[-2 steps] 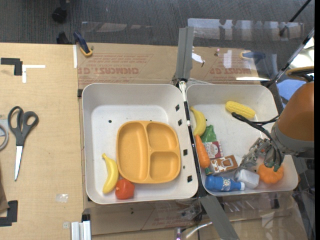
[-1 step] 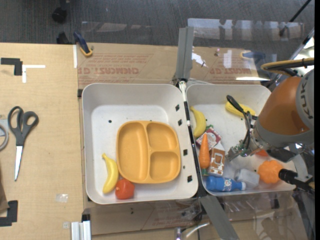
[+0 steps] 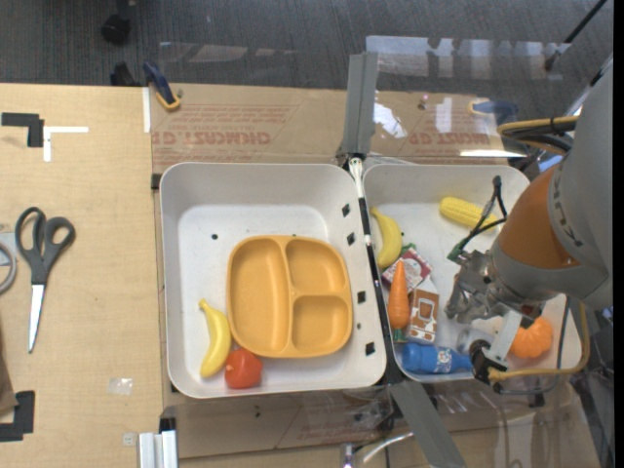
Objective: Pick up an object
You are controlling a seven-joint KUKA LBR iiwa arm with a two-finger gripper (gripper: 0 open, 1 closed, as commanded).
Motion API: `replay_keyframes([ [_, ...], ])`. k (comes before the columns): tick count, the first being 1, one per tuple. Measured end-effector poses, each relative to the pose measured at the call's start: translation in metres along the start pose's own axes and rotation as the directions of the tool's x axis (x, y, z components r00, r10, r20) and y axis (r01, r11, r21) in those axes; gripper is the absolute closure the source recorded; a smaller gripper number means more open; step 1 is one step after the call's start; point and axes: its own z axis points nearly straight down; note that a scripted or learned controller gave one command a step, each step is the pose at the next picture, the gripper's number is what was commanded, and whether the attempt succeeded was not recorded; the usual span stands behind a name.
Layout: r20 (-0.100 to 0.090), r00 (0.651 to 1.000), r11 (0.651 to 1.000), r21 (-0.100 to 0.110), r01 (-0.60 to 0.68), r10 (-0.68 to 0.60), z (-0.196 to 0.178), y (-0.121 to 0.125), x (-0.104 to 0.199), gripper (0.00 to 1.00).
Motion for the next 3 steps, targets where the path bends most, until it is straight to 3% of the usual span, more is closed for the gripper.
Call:
replay_keyframes([
  [1, 0.001, 0.858, 0.858, -0.003, 0.513, -0.513, -0.02, 0.046, -0.089, 1.0],
  [2, 0.001, 0.939, 0.939, -0.002, 0.343, -0.343, -0.169, 0.021, -0.048, 1.0],
  [3, -0.001, 0.951, 0.951, -0.002, 0.309, -0.309, 0.0, 0.019, -0.016, 1.0],
])
